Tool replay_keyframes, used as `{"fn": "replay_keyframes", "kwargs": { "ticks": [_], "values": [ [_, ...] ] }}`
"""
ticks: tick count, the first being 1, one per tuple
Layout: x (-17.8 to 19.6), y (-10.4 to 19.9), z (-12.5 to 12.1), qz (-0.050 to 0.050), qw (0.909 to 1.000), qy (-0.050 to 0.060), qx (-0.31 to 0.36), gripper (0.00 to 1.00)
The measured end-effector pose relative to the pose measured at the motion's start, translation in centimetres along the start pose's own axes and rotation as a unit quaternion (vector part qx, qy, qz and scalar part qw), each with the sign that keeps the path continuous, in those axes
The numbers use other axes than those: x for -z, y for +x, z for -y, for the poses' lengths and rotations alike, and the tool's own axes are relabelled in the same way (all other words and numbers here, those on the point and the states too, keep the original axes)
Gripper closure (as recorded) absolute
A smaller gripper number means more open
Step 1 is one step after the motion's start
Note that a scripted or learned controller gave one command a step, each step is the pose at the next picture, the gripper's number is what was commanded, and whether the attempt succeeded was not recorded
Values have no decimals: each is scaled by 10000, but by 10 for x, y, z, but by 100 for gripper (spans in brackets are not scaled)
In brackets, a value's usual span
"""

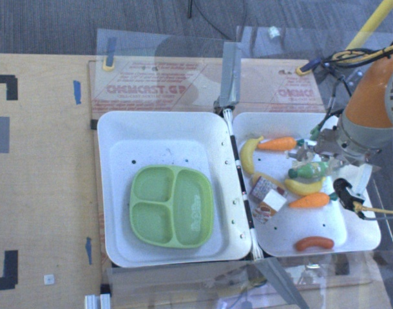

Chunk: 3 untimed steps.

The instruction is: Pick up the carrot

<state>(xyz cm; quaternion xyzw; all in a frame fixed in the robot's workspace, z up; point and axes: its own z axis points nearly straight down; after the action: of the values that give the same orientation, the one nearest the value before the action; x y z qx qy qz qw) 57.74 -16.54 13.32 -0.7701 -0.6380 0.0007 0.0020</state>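
Carrots lie in the right bin (364, 234): one carrot (277, 144) near the far rim beside a banana (247, 154), a second carrot (310, 201) just below another banana (304, 186). My jaws (312, 152) hover above the bin's far right part, near a green bottle (308, 170); whether they are parted I cannot tell. A green divided plate (172, 206) sits in the left bin (113, 134).

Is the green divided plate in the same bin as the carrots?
No, the green plate lies in the left bin, while both carrots lie in the right bin.
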Motion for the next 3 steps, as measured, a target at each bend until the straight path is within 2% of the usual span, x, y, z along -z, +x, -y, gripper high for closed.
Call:
{"fn": "replay_keyframes", "kwargs": {
  "ticks": [1, 2, 3],
  "values": [
    [-38, 42, -83, 43, 9995, -58, 313, 0],
    [-23, 43, -85, 64, 9994, -84, 335, 100],
    [-2, 64, -23, 7, 9819, -17, 1894, 100]
  ]
}}
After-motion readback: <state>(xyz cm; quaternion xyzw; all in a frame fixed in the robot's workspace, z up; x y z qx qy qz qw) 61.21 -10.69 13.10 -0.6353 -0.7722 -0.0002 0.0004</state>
